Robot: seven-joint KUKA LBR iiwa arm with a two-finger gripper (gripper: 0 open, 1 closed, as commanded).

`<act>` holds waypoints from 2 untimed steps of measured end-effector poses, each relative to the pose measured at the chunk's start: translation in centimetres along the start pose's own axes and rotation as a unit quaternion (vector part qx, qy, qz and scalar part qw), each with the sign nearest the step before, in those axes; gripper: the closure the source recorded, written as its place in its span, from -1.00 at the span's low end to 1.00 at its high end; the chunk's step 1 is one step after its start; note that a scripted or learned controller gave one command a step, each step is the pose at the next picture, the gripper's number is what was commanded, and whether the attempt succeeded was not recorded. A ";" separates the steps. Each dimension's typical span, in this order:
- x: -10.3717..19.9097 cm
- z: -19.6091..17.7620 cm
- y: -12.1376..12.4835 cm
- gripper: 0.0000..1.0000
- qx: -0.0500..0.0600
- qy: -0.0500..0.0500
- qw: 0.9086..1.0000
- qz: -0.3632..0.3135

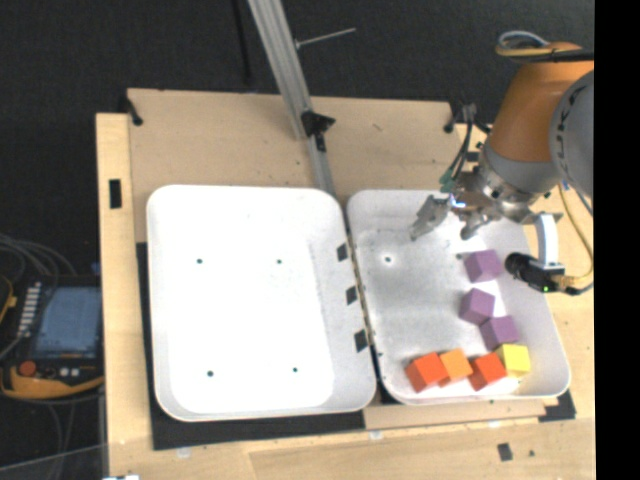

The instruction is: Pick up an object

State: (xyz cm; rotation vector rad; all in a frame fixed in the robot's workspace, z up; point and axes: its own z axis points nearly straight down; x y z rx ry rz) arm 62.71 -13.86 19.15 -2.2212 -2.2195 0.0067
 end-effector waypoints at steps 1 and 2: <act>-0.2 5.8 0.8 -1.00 0.000 0.000 1.000 0.001; -0.3 4.3 1.0 1.00 -0.005 0.000 1.000 0.003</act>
